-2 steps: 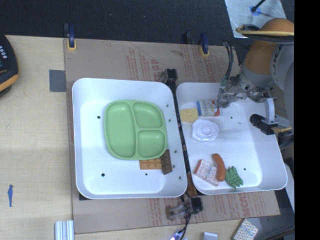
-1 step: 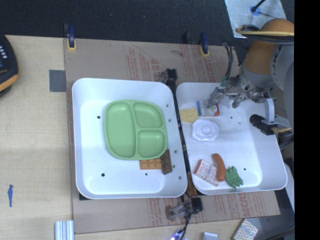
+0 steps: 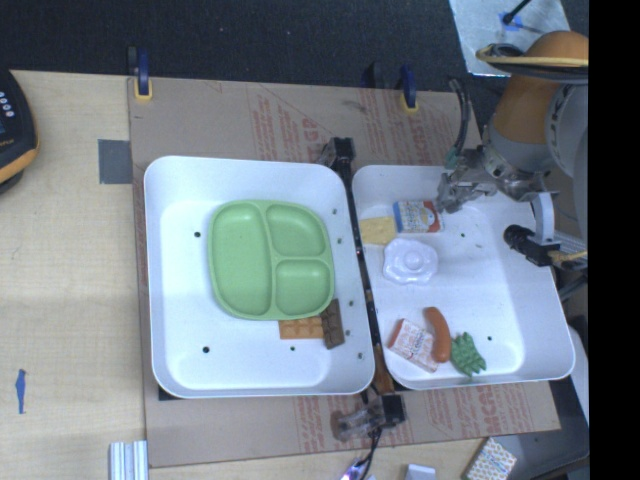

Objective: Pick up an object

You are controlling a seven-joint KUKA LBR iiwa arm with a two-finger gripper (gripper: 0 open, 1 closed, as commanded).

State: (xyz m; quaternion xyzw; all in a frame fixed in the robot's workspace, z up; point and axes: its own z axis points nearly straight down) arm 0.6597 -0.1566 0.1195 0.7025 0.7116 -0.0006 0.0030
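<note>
The grey metal pincer (image 3: 452,196) hangs at the right white plastic bin's (image 3: 520,313) far edge, whether clenched or released I cannot tell. Just beside it lies a small blue-and-orange carton (image 3: 416,216); a green divided plate (image 3: 271,259) sits mid-left bin (image 3: 175,268).

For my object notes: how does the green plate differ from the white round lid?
The green plate is large with three compartments and lies in the left bin. The white round lid is much smaller, undivided, and lies in the right bin. Both lie flat.
</note>
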